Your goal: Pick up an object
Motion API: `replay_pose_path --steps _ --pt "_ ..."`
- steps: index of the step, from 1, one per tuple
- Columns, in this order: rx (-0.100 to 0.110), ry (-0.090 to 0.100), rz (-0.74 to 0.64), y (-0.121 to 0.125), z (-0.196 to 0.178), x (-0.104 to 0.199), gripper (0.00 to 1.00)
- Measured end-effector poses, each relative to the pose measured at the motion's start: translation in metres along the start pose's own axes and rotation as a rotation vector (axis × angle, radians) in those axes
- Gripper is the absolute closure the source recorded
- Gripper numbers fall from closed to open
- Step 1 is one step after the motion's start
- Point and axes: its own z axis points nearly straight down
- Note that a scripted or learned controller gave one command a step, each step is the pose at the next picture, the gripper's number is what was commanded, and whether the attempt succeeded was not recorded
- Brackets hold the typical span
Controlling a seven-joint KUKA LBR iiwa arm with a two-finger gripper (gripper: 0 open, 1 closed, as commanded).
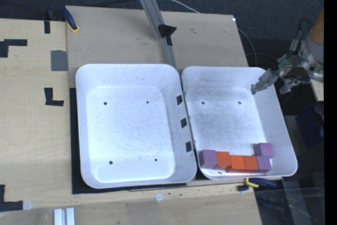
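Note:
A row of small blocks lies along the near wall of the right bin (274, 113). A purple block (209, 157) is at its left end, orange blocks (237, 162) fill the middle, and two purple blocks (264, 156) are stacked at the right end. My gripper (271, 85) hovers over the bin's far right rim, well away from the blocks. It is open, with nothing between its fingers.
The left bin (126, 124) sits beside the right one. A slanted metal pole (150, 5) rises from the gap between the bins at the back. Cables run along the bench's far right. A blue and yellow tool (258, 183) lies in front of the right bin.

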Motion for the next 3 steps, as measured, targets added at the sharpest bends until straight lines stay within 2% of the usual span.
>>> replay_pose_path --steps 1,2,3 --pt "0.004 0.002 -0.005 0.029 0.044 0.059 0.0" --pt "0.008 -0.001 0.002 0.062 0.132 0.034 0.0" --pt "-0.004 -0.002 0.002 0.036 0.065 0.039 0.0"
